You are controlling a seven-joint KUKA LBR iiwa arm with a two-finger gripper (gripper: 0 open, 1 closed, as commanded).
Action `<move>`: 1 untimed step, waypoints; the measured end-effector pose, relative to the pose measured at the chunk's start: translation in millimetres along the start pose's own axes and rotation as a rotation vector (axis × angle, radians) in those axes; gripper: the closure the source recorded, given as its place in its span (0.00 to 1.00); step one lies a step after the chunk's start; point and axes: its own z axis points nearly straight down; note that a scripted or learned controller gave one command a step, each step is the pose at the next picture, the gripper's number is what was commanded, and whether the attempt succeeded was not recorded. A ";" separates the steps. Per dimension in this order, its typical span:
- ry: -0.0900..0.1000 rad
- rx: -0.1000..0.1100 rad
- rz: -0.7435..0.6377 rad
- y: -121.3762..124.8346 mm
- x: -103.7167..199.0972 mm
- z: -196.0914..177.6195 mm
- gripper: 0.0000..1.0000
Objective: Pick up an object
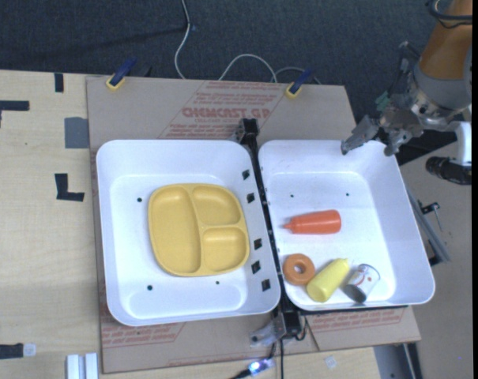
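Objects for picking sit in the right bin (397, 188), all in its near half: an orange carrot-shaped piece (313, 223) lies on its side near the bin's centre, an orange ring (299, 268) rests at about 7 o'clock from it, a yellow bottle-like piece (327, 280) lies tilted just beside the ring at 5 o'clock from the carrot, and a small grey and clear item (360, 283), too small to identify, touches the bottle's right side close to the bin's near rim. Open white floor fills the far half of this bin, from the carrot up toward 12 o'clock. At 1 o'clock, above the bin's far right corner, the gripper (370, 143) hangs with its two dark fingers spread apart and nothing between them, well apart from every object. The grey arm (444, 54) behind it is cut off by the frame's top right corner. The left bin (120, 164) holds a yellow divided plate (197, 229) near its centre, with bare floor all around it. Both bins rest on a cardboard sheet (215, 109) on the wooden bench (33, 212).
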 end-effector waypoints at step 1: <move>-0.003 -0.013 -0.004 2.2 0.9 -9.5 0.00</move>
